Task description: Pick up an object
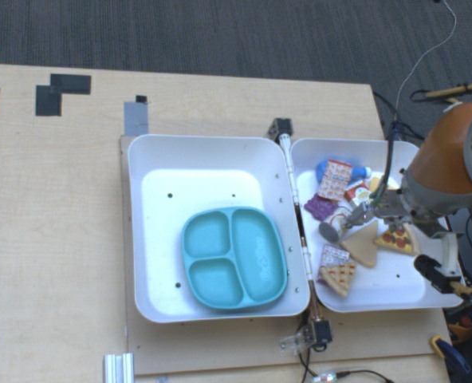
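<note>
The pale wooden bench (53, 238) carries two shallow white plastic bins side by side. The left bin (156, 174) holds a light blue plastic plate with three compartments (234, 257), which lies flat toward the bin's near right corner, its compartments bare. The right bin (403, 294) holds a cluster of small toy items gathered in its left and middle part.

The grey arm with its orange band (451, 154) reaches in from the right and bends down over the right bin. Its two-finger gripper (355, 218) sits low among the toys, over the middle of the cluster; whether the fingers are spread or closed cannot be told, and nothing can be seen held between them.

Among the toys, a tan flat wedge-shaped piece (363, 248) lies just below the gripper. A toy pizza slice with red dots (395, 240) lies to its right, touching or nearly so. A checked waffle-like wedge (337, 275) rests nearest the front wall. A white and red printed packet (334, 179) lies toward the far side, partly over a blue object (355, 170). A small purple crinkled piece (320, 207) lies near the left wall, with a small grey rounded object (329, 231) just below it.
</note>
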`<state>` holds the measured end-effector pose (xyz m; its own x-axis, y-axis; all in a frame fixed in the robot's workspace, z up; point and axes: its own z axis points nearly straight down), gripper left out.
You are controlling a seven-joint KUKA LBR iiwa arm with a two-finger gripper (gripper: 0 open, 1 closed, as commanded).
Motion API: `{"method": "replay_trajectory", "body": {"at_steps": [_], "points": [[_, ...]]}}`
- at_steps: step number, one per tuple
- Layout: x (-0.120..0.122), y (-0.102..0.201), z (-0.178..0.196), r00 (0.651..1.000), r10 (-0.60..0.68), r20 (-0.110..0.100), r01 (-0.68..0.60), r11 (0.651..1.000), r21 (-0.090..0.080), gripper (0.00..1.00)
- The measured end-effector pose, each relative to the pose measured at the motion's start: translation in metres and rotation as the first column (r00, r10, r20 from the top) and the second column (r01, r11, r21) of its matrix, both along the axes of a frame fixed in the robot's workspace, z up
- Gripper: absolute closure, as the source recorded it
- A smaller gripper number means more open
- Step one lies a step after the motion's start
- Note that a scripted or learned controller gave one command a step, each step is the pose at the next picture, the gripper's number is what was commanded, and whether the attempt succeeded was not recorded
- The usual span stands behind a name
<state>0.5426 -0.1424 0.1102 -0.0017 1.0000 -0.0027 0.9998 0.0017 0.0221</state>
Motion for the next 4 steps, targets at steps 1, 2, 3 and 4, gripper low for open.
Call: {"method": "replay_trajectory", "body": {"at_steps": [1,2,3,4], "points": [[-0.009,0.003,-0.009,1.000,0.002,-0.012,-0.002,1.000,-0.001,0.00],[-0.009,0.004,0.001,1.000,0.004,-0.012,-0.004,1.000,0.001,1.00],[-0.009,0.004,0.001,1.000,0.004,-0.012,-0.004,1.000,0.001,0.00],[-0.053,0.044,-0.023,1.000,-0.001,-0.011,0.001,1.000,0.001,0.00]]}}
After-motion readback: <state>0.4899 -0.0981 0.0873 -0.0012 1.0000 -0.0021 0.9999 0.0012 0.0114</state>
